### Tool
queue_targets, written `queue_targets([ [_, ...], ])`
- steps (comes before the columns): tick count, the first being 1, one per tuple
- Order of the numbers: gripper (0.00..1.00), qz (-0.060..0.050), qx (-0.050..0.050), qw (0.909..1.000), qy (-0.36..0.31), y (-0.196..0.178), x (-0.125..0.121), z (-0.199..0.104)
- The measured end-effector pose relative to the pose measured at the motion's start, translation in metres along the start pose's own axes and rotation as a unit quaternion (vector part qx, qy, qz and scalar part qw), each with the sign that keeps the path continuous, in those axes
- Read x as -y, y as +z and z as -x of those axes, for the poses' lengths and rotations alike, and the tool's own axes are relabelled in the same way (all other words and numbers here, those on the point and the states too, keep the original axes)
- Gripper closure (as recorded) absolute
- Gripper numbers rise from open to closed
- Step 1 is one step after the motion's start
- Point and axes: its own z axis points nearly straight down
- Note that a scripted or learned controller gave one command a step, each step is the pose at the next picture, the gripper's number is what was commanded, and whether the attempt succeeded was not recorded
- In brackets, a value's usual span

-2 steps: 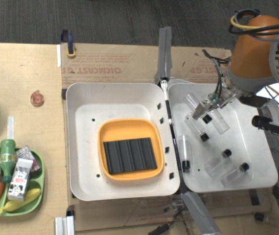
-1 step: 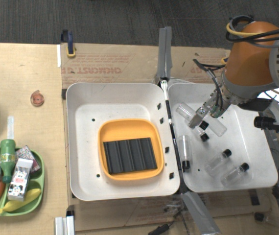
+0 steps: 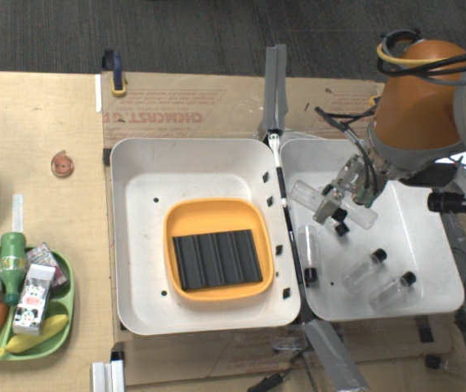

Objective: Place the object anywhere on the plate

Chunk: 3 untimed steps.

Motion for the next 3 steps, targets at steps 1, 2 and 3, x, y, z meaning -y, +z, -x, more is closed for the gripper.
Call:
queue_targets([
  [1,1.0,0.0,0.0,0.9984,-0.056,0.013,-0.019,-0.038],
  [2,1.0,0.0,-0.001,0.9954,-0.096,0.013,-0.038,-0.085],
  [3,0.0,0.0,0.0,0.9954,-0.096,0.013,-0.038,-0.084],
])
